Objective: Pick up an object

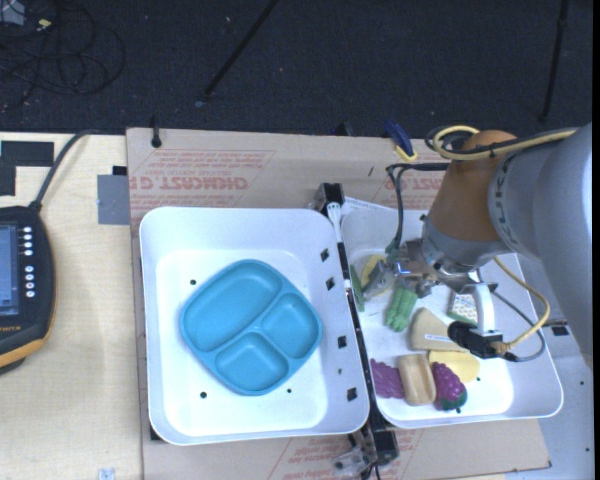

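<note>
The arm (510, 193) reaches in from the right, grey body and orange band bent over the right bin (535, 393); the end effector (412, 273) is low among the clutter near that bin's upper left, and whether it is clenched or released I cannot tell; just below it lies a green object (399, 308), tilted, the nearest thing to it; beside that, a pale yellow wedge (430, 330); along the bin's lower side sit a purple piece (386, 378), a tan block (416, 378) and a purple grape bunch (448, 385), close together; over in the left bin (170, 238) rests a blue divided plate (250, 325), three compartments up; on the counter at far left lies a control pendant (5, 288).
</note>
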`<act>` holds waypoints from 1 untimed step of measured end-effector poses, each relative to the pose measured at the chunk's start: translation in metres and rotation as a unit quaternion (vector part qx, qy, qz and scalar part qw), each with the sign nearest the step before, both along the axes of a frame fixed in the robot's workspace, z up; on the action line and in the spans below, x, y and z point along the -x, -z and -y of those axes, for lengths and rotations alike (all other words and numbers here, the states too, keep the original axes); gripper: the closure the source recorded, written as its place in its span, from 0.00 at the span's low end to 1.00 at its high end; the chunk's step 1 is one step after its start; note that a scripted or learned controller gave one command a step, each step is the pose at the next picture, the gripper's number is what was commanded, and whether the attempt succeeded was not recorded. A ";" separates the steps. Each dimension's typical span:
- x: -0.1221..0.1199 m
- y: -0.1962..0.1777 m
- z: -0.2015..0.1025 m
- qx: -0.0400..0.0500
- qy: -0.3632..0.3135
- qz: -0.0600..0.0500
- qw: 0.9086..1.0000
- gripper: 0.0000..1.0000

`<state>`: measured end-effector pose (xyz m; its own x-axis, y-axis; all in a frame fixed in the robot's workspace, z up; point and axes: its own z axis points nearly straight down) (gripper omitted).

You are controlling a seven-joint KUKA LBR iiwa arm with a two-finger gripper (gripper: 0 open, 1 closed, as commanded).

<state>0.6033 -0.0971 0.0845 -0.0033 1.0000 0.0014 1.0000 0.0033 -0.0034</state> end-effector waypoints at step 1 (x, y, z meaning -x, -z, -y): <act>0.045 -0.001 0.000 0.000 0.002 -0.001 1.000 0.00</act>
<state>0.5586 -0.0968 0.0858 0.0015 1.0000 0.0013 1.0000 -0.0015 -0.0049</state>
